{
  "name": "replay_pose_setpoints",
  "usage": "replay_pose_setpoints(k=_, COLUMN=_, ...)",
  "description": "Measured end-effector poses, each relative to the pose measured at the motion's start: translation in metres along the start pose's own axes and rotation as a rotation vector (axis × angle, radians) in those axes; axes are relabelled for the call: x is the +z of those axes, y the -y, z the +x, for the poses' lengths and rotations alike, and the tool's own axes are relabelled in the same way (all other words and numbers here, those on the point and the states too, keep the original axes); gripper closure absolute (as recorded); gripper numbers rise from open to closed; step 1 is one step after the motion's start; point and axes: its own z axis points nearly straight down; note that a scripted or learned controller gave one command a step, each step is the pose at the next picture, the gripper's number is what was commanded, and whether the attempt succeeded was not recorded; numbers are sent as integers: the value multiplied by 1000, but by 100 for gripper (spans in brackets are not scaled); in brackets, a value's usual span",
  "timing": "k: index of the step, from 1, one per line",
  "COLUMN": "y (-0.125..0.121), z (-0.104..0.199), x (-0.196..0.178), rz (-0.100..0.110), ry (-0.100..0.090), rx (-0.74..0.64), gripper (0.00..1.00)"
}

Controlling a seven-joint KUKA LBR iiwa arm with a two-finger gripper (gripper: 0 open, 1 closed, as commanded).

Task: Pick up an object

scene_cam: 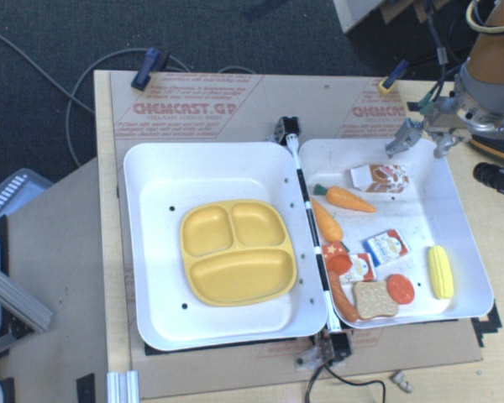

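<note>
where claw (422, 140) hangs — fingers spread, nothing held

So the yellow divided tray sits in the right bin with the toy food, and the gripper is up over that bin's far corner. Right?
Not quite. The camera view shows the yellow divided tray alone in the left bin, not the right bin. The toy food, such as the carrot and corn cob, does lie in the right bin, and the gripper is over that bin's far corner.
</note>
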Motion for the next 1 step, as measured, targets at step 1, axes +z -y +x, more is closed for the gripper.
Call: replay_pose_setpoints(k=1, y=-14, z=-12, x=82, rz=2, ry=0, rx=0, gripper=0)
